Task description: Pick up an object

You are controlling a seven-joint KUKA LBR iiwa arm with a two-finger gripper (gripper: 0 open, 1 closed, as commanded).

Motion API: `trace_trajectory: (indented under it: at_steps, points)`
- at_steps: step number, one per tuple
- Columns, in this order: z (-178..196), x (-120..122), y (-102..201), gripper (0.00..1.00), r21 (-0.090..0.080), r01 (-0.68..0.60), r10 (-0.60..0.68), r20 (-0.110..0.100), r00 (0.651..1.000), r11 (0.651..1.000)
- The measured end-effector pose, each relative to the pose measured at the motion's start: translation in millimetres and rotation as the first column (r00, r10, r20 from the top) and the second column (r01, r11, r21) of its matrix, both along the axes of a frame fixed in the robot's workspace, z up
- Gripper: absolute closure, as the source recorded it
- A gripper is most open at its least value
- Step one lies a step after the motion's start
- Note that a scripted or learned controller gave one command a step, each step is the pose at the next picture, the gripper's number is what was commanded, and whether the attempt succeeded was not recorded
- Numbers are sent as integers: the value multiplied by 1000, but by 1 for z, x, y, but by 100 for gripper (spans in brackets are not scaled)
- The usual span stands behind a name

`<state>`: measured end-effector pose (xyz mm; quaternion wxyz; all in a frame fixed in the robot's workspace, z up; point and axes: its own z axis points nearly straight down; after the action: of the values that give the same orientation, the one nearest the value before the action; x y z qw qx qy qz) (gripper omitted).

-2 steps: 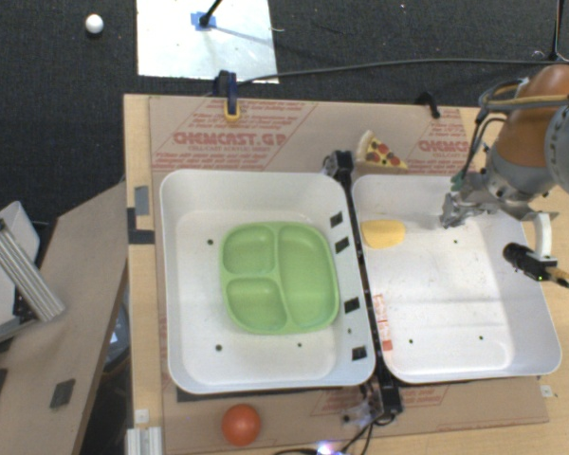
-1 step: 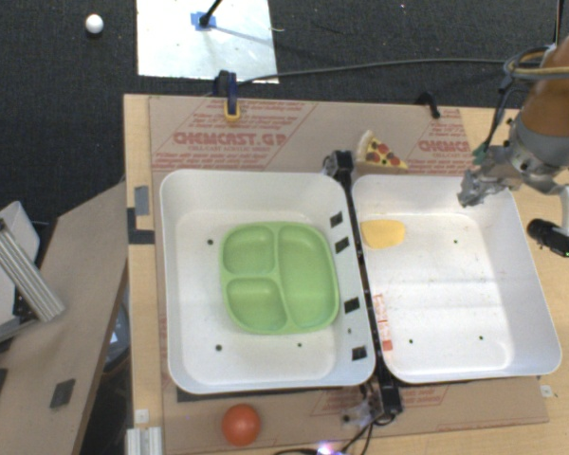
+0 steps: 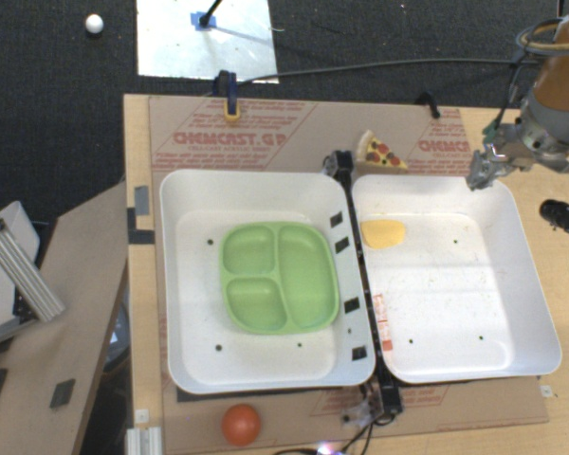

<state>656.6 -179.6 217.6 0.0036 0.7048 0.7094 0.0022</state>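
A flat yellow piece (image 3: 383, 233) lies in the right bin (image 3: 531, 282), near its far left corner. A toy pizza slice (image 3: 380, 153) rests on the board just behind that bin. An orange ball (image 3: 241, 424) sits on the board in front of the left bin. My gripper (image 3: 482, 172) hangs over the far right corner of the right bin, well to the right of the yellow piece, with nothing visible between its fingers.
A green divided plate (image 3: 277, 276) lies in the left bin (image 3: 185, 254). A row of black clips (image 3: 349, 273) joins the two bins. A blue and yellow clamp (image 3: 229, 96) stands at the board's far edge. A small white ball (image 3: 95, 24) lies on the dark floor.
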Motion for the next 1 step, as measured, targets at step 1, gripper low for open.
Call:
trace_trajectory:
  at_steps: [1]
  points:
    - [55, 2, 0, 100, 0, 0, 0, 0, 1000, 1000]
